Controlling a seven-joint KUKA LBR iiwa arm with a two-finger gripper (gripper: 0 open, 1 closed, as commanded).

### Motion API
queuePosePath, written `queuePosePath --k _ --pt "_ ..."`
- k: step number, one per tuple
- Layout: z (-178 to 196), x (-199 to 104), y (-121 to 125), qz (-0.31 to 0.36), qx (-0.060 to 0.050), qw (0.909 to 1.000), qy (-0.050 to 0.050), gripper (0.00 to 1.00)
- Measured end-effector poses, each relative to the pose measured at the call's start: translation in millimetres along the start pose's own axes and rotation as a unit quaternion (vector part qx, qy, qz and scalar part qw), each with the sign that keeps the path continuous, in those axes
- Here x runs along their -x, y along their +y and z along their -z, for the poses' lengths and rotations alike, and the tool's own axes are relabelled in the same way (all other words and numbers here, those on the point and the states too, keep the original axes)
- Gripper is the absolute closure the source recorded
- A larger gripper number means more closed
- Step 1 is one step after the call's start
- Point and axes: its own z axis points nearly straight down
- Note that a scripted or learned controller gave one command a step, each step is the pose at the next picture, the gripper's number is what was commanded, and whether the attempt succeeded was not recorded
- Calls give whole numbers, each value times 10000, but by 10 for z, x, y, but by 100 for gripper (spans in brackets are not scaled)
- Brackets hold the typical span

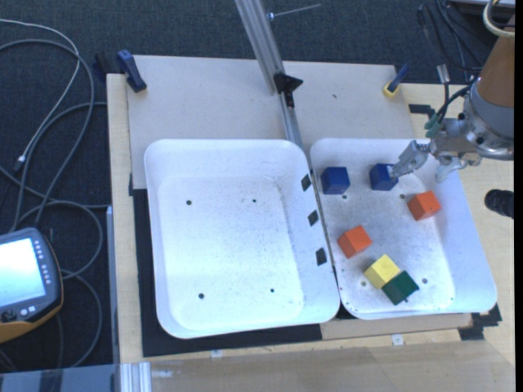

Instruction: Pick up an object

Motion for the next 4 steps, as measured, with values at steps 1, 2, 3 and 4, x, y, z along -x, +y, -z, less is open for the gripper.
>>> queuePosePath --k 1,2,3,4 --pt "-1506 -263 -501 -7 -28 10000 14 0" --pt "-1722 -499 -88 21 30 10000 8 0" --pt "-1734 -473 -322 -7 -23 10000 6 0" --pt "-1629 -480 -307 2 -3 10000 7 100"
